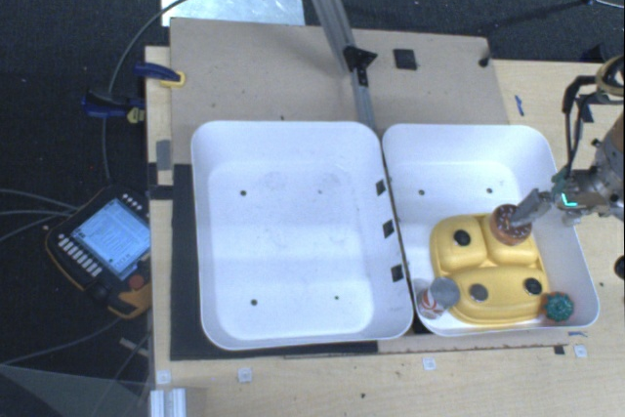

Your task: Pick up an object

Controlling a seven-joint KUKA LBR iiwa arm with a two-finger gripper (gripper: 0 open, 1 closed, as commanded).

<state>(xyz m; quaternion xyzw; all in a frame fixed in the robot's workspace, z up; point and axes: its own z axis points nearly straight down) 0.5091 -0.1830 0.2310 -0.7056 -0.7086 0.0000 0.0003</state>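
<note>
Yellow moulded tray (485,271) fills the right bin (459,151); my gripper (515,218) is over its far edge beside a brown round piece (505,224), jaw state unclear

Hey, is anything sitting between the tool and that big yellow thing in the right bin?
Yes. A small round brown object sits on top of the yellow object, right at the tool tip, between the two. Elsewhere the yellow object's top looks uncovered.
</note>
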